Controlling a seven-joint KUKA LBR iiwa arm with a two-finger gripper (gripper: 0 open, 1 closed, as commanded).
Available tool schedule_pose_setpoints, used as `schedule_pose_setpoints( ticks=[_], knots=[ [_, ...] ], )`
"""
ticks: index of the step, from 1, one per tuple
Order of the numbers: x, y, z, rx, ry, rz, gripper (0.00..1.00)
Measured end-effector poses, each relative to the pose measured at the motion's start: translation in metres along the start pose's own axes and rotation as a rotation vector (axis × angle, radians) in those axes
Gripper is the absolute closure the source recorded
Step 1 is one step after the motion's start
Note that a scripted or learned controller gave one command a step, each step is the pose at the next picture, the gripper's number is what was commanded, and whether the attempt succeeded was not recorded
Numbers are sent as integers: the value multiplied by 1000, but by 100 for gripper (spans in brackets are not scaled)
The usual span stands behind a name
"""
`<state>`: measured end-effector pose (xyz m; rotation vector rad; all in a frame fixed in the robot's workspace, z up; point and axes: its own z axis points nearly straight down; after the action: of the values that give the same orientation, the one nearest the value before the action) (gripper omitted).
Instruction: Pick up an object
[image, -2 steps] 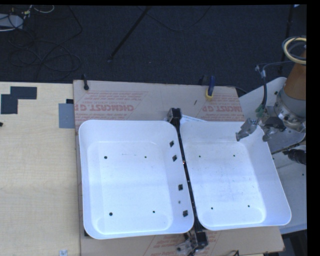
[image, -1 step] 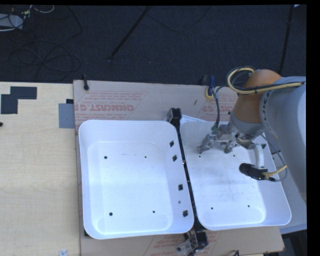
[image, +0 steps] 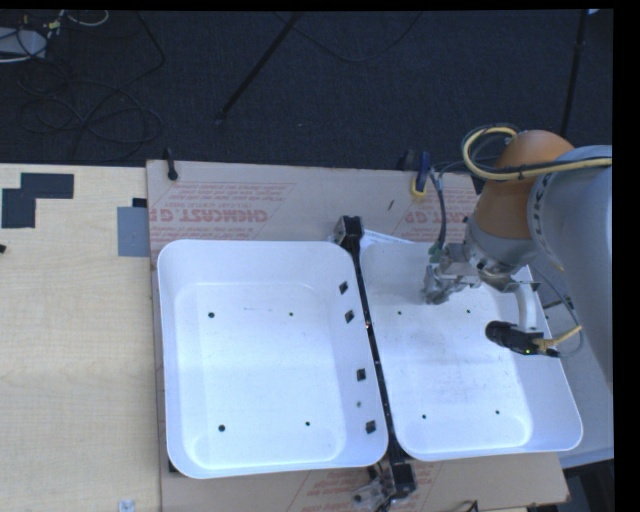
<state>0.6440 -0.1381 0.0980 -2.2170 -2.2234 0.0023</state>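
My gripper (image: 438, 288) hangs on the grey arm that reaches in from the right, with the orange band above the wrist. It points down over the far part of the right white bin (image: 560, 440), close to the bin's floor and a little right of the divider. The wrist hides what lies directly under the gripper.
The left white bin (image: 175, 300) stands beside the right one, joined along a black divider strip with clips (image: 362, 330). Both rest on a cardboard sheet (image: 250, 205) on the wooden bench (image: 70, 350). Cables lie on the dark floor behind.
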Motion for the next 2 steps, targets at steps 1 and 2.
schedule_pose_setpoints(
  ticks=[1,2],
  knots=[
    [95,3,-95,-11,4,-6,100],
    [89,0,-99,1,0,-1,100]
  ],
)
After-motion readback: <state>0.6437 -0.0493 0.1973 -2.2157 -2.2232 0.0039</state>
